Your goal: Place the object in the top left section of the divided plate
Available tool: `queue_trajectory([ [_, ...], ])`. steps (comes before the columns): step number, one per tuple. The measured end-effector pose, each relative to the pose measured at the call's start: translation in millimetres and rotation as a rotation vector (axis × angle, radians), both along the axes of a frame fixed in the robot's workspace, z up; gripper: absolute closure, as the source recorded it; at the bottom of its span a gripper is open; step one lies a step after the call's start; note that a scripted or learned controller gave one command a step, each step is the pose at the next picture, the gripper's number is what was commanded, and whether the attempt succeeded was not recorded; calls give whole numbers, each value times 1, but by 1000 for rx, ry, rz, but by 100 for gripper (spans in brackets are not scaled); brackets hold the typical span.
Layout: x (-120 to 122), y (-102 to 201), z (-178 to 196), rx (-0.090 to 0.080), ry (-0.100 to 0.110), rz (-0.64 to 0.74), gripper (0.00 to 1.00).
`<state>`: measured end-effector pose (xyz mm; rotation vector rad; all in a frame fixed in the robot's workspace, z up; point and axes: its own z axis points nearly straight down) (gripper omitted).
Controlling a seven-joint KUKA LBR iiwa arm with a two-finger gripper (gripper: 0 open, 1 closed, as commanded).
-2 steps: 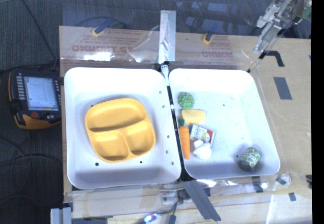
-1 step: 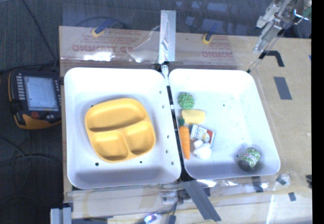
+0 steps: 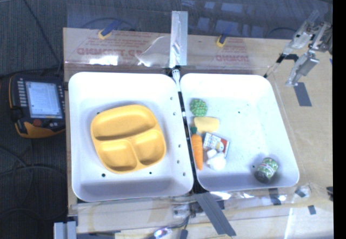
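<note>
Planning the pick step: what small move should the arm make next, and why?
Probably swing the claw left and down over the right bin. It hangs outside the bin's far right corner, while the toy foods lie inside and the yellow divided plate holds nothing.

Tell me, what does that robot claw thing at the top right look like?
The claw is a small assembly of pale grey and silvery metal parts with thin, light-coloured prongs and a dark cable or fitting on its side. It is too small and blurred to make out markings.

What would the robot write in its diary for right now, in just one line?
tool: above bench, outside right bin | yellow divided plate: left bin | carrot, toy foods: right bin | placing: not begun
</note>
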<state>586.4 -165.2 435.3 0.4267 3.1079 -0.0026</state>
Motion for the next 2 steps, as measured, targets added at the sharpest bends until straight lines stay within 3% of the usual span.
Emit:
queue_trajectory([
  [1,45,14,0,0,0,303,0],
  [2,83,16,0,-1,-1,503,0],
])
